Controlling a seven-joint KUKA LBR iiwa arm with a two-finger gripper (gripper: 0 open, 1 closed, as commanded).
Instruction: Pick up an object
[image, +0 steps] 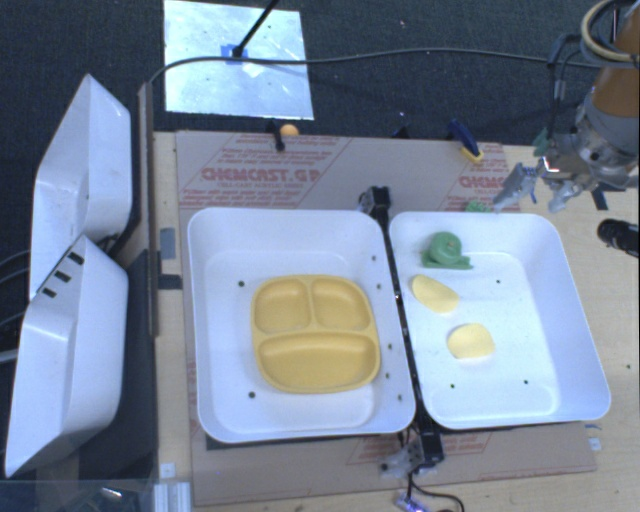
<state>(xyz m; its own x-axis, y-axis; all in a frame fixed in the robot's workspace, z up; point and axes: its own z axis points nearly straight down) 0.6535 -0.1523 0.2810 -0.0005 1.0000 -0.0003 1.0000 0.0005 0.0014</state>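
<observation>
Hovering spread open and empty beyond right white plastic bin (575, 300): 2-finger metal gripper (536, 190). Needing lowering squarely over green rounded soft toy (445, 250), clearing nearby 2 pale yellow lumps (434, 294).

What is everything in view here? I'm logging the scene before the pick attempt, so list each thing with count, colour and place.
Bins: 2, white, side by side on the bench.
Divided plate: 1, yellow, in the left bin.
Green object: 1, green, right bin, near its far edge.
Yellow pieces: 2, pale yellow, right bin, one beyond the other.
Foil sheet: 1, silver, on the dark floor beyond the bench.
Gripper: 1, grey, open, above the right bin's far right corner, holding nothing.
</observation>
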